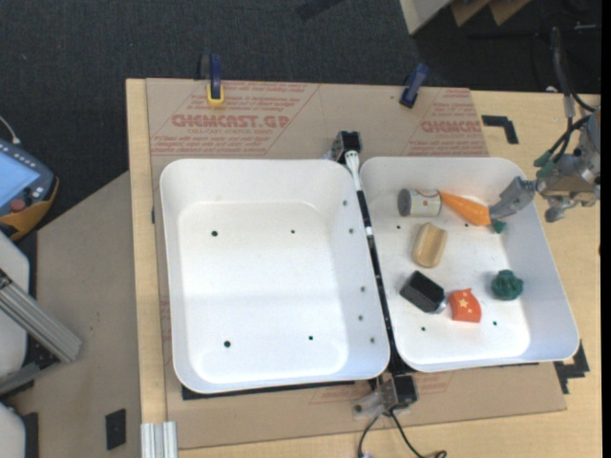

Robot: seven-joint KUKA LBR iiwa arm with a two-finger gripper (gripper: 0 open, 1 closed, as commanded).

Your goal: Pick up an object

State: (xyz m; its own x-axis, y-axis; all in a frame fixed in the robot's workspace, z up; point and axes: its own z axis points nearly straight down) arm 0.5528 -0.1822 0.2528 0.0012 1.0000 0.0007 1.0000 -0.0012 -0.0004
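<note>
My gripper [531,210] hangs over the right edge of the right bin [535,337], open, with nothing between its fingers. Its left finger [510,198] reaches down beside the thick end of an orange carrot-shaped piece [465,208]; I cannot tell whether they touch. Left of the carrot lies a small grey and white cylinder [418,201]. Below them a tan block [429,245] stands near the bin's middle. A black object [422,292], a red block [465,306] and a green lump [506,284] lie toward the front.
The left bin [181,256] sits alongside, split from the right one by a black rail [370,256]. Both rest on a cardboard sheet [286,113] held by clamps [215,79] at the back. Cables hang at the right by the arm.
</note>
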